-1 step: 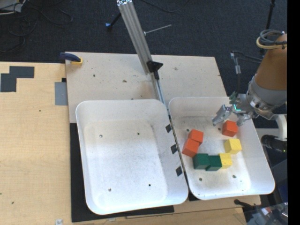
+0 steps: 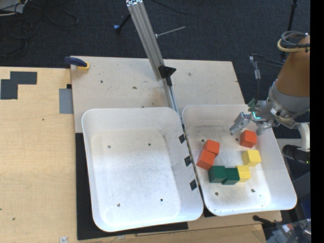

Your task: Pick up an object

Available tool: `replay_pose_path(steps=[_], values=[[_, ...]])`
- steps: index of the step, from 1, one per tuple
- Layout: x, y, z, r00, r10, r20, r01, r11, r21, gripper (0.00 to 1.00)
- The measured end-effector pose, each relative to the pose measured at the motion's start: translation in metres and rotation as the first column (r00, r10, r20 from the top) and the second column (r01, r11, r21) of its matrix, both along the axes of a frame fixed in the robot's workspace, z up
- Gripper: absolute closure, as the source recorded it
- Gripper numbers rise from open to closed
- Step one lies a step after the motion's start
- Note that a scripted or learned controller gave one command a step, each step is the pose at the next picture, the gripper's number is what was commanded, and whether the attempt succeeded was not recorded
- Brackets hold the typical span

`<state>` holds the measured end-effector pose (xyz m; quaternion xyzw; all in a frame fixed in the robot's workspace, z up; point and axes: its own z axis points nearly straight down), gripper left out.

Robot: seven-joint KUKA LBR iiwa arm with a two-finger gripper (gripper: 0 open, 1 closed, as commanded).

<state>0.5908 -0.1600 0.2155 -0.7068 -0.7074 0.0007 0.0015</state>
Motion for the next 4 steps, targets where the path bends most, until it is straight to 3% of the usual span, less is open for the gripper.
replay_pose_path(steps=[2,3,4], values=[[0.0,0.002,-0.111,1.0,-0.002,-0.005,0.002,1.0,0.001,0.0],[0.0,0.002,-0.124,1.0,-0.006,0.001,0.006,1.0,-0.001,0.0],[0.0,0.002,-0.114,1.0,-0.01,0.001,0.01,1.0,0.0,1.0]])
